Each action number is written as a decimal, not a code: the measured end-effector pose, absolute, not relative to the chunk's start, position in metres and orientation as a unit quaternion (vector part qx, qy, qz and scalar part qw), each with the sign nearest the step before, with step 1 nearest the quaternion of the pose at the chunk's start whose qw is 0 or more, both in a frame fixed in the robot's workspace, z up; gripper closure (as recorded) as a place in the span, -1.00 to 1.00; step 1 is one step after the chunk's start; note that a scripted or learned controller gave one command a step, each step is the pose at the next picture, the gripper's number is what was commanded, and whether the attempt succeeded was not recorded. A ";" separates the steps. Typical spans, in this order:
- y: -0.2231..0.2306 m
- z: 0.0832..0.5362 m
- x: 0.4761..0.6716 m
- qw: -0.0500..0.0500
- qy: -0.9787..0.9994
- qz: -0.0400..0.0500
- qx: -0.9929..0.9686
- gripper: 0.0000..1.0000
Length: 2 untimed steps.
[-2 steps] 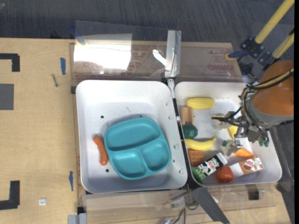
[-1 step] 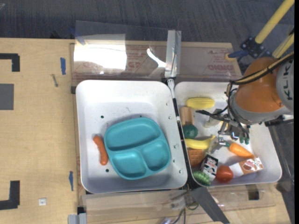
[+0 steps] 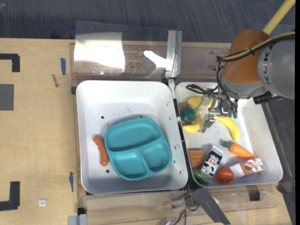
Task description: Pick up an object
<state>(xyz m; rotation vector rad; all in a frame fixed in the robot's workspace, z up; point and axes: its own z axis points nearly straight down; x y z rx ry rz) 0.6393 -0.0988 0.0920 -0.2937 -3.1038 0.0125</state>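
Observation:
My gripper (image 3: 219, 118) hangs below the orange wrist band over the back of the right bin (image 3: 269, 139). It is open, with nothing between its fingers. A yellow banana (image 3: 229, 127) lies just under and to the right of it. A green ball (image 3: 189, 115) sits on a yellow piece (image 3: 193, 125) to its left. Nearer the front lie a carrot (image 3: 240, 149), a red tomato (image 3: 225, 174), a black and white carton (image 3: 212, 161) and a brown waffle (image 3: 196, 157).
The left bin (image 3: 89, 97) holds a teal divided plate (image 3: 137, 147) and an orange sausage (image 3: 101, 150) beside its left side. A small orange and white box (image 3: 252, 165) lies at the right bin's front right. A clear plastic sheet (image 3: 117, 55) lies behind the bins.

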 end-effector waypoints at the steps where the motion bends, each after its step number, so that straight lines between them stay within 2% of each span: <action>1: -0.099 0.090 0.622 -0.005 -0.995 0.001 -0.103 -1.00; 2: -0.095 0.090 0.615 -0.006 -0.986 -0.001 -0.168 -1.00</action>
